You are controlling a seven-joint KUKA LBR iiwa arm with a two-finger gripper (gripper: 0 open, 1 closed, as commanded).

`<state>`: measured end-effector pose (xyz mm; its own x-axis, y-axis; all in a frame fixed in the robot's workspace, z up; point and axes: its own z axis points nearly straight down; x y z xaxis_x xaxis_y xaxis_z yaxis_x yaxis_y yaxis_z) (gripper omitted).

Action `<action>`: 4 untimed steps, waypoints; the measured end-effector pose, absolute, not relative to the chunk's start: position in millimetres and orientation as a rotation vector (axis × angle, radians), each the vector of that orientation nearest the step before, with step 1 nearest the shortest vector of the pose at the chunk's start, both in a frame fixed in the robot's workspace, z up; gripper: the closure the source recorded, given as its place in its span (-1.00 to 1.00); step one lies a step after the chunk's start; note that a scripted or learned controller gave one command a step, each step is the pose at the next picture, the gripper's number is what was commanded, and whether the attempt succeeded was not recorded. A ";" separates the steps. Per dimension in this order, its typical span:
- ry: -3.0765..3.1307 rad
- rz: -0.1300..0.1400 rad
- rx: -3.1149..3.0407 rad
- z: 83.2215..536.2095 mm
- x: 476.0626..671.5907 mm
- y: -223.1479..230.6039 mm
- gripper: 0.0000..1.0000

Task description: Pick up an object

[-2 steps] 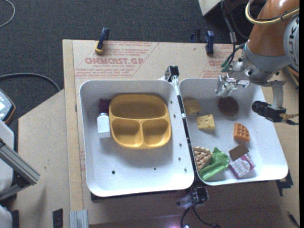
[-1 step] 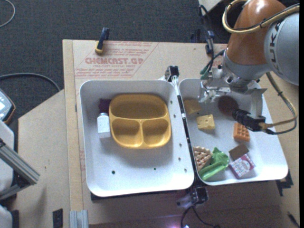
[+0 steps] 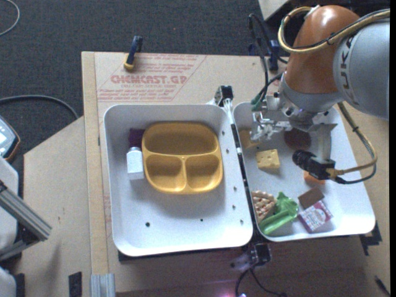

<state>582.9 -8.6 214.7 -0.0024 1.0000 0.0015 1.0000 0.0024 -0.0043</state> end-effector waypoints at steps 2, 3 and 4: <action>-2.218 0.004 -2.221 217.1 585.7 -14.6 1.00; -2.218 0.002 -2.221 226.6 573.6 -17.5 1.00; -2.223 -0.001 -2.221 216.6 587.4 -11.2 1.00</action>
